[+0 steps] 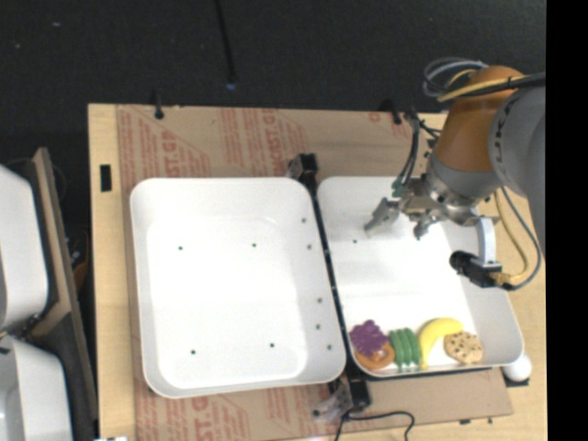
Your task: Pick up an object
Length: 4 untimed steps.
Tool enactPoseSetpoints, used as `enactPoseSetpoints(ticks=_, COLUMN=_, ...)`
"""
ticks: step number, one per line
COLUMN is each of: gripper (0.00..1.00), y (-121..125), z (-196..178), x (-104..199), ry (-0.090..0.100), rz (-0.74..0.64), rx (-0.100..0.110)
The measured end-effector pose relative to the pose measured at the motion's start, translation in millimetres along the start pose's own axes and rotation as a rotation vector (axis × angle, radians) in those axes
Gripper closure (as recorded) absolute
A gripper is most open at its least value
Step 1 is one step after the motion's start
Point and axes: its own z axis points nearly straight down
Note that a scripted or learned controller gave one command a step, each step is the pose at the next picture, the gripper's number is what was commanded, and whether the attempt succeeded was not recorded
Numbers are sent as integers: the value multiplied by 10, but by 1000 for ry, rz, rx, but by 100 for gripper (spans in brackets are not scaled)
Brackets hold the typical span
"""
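From above, two white bins sit side by side on a cardboard sheet [230, 136] that covers the bench. The left bin [147, 283] has only a few small dark dots on its floor (marks or holes, too small to tell).

The right bin [367, 274] holds four small things, all lined up along its near edge. From left to right: purple grapes [369, 337] resting on an orange disc [371, 360], a green piece [405, 347], a yellow banana [438, 330] and a round cookie [463, 346] with dark chips. They lie close together, each touching or nearly touching the next. The cookie lies against the banana's right end.

The arm, with its orange band [469, 127], reaches in from the right over the far part of the right bin. The gripper [401, 219] hangs there with its two fingers splayed apart and nothing between them, well apart from the row of things at the near edge.
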Motion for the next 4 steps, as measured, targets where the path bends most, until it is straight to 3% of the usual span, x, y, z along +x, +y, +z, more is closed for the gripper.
enactPoseSetpoints(ticks=1, gripper=100, y=15, z=-134, x=-4, ry=0, rz=0, rx=-6)
enactPoseSetpoints(ticks=2, gripper=100, y=59, z=-758, x=4, ry=-1, rz=-1, rx=-9)
enactPoseSetpoints(ticks=3, gripper=100, y=63, z=-1150, x=-4, ry=-1, rz=-1, rx=-8)
enactPoseSetpoints(ticks=4, gripper=100, y=-197, z=-1009, x=458, ry=1, rz=-4, rx=-4)
